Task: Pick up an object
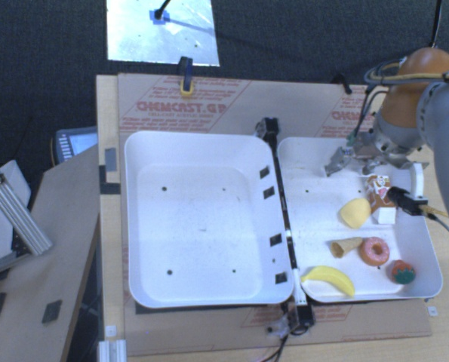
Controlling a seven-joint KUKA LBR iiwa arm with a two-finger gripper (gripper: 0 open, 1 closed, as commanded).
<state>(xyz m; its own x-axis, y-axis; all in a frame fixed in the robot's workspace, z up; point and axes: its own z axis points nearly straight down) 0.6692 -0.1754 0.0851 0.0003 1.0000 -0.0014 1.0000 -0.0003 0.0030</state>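
Banana lies at right bin's front edge; cone, donut behind. Gripper hovers over bin's rear; grip state cannot be told.

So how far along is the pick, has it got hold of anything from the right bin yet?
Done: nothing looks picked. The banana, cone, pink donut, yellow lemon-like piece and red-green piece all lie on the floor of the right bin. In hand: the end effector sits over that bin's far part, apart from the items; I cannot tell its state. Left: choosing an item, descending, grasping, lifting.
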